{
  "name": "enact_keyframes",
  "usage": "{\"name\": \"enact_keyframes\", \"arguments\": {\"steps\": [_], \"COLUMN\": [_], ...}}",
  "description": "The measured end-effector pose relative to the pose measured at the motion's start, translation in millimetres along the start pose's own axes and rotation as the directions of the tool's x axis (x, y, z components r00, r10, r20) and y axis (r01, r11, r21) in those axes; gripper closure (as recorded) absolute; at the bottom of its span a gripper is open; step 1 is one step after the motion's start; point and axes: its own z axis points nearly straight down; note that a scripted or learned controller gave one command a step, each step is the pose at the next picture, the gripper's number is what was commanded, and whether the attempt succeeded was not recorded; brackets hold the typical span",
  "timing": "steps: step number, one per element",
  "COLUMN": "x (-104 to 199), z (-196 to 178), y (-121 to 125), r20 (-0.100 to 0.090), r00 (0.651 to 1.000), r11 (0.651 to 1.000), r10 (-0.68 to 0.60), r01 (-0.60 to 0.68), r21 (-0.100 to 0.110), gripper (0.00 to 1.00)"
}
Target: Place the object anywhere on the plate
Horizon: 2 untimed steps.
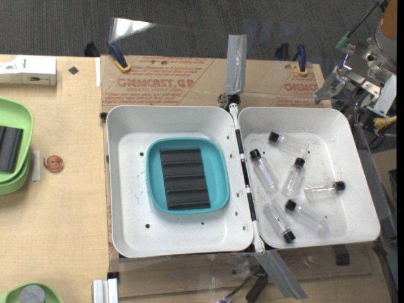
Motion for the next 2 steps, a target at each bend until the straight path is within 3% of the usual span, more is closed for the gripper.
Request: {"name": "enact_keyframes", "arguments": {"steps": [1,2], "x": [-0.3,-44.4], "z": [-71.7,-71.1], "y": [68.4,127.7], "r20": [0.0,0.0], "r00": [0.999,0.97], "r11": [0.999,0.97], "r10": [0.049,0.243], "r01": [-0.049,-0.243], "r21": [0.0,0.001], "gripper": [0.0,0.0]}}
